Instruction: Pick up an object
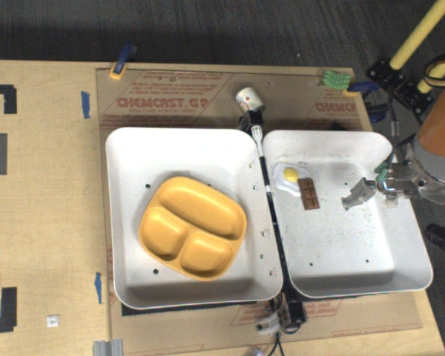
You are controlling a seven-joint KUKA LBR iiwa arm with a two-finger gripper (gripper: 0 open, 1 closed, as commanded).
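Camera view: both bins are seen from above at a slant, side by side on a brown board laid on the bench.
Arm: it is reached in from the right edge, with the orange band (pixel 439 128) seen at the upper right and the wrist laid roughly level over the right bin's right rim.
Gripper (pixel 354 196): it is pointed leftward into the right bin, over the upper right part of the floor; the grey fingers (pixel 356 192) are seen low and close to the bin floor.
Grip: nothing is seen between the fingers; how far they are parted cannot be told from this angle.
Right bin (pixel 371 262): a small brown block (pixel 308 193) and a yellow-and-white piece (pixel 289 176) are held in its upper left part.
Block: it is laid flat, just beside the yellow-and-white piece and possibly touching it; it is set apart from the gripper, to the gripper's left.
Left bin (pixel 130 169): a large yellow divided tray (pixel 193 226) is laid on its floor, tilted, taking up most of the middle.
Divider: the two bins are met along a dark strip (pixel 270 213) between their rims.
Board: blue clips (pixel 122 60) and a green clip (pixel 335 79) are seen at its far edge.
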